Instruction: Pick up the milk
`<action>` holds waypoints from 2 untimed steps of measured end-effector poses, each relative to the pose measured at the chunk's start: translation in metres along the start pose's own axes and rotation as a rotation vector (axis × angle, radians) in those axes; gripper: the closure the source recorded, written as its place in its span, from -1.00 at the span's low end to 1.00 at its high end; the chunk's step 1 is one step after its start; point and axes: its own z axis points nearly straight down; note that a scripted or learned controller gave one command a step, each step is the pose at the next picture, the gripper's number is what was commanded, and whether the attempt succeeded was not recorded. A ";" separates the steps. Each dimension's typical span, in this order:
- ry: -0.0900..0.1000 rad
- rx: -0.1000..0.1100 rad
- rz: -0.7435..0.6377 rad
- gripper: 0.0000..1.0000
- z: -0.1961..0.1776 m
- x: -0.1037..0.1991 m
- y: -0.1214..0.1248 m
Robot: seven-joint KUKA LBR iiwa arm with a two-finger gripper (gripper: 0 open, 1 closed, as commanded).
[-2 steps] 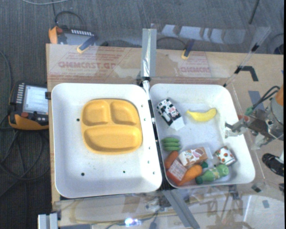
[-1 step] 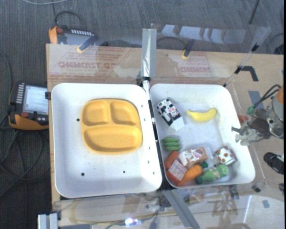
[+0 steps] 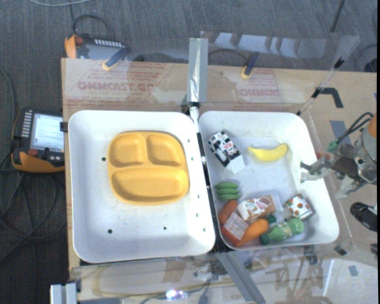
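**Q:** Camera view, from the arm's end outward: what stands where?

**A:** The jaws [image 3: 309,170] sit at the right rim of the right bin [image 3: 304,126], reaching in from the right. Whether they are open or closed cannot be told; nothing is seen between them. They are well apart from the milk.

**Q:** Where is the milk?

**A:** The milk [image 3: 225,149], a small carton with black-and-white cow patches, lies tilted in the upper left part of the right bin, close to the wall shared with the left bin. Just to its right lies a yellow banana [image 3: 269,151].

**Q:** And the rest of that bin?

**A:** Below the milk, green pea pods [image 3: 227,190]. Along the lower edge, from left to right: a red box [image 3: 235,227], a snack packet [image 3: 257,206], an orange carrot [image 3: 256,230], a green vegetable [image 3: 284,230] and a small red-and-white carton [image 3: 299,206].

**Q:** The left bin?

**A:** The left bin [image 3: 88,227] holds a yellow divided plate [image 3: 149,167] with three compartments. Both bins rest on the counter [image 3: 145,84]; a handheld control pad [image 3: 41,138] lies on the floor to the left.
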 end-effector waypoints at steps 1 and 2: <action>0.006 -0.004 -0.081 -1.00 0.065 0.052 -0.005; 0.006 0.002 -0.084 1.00 0.059 0.053 -0.005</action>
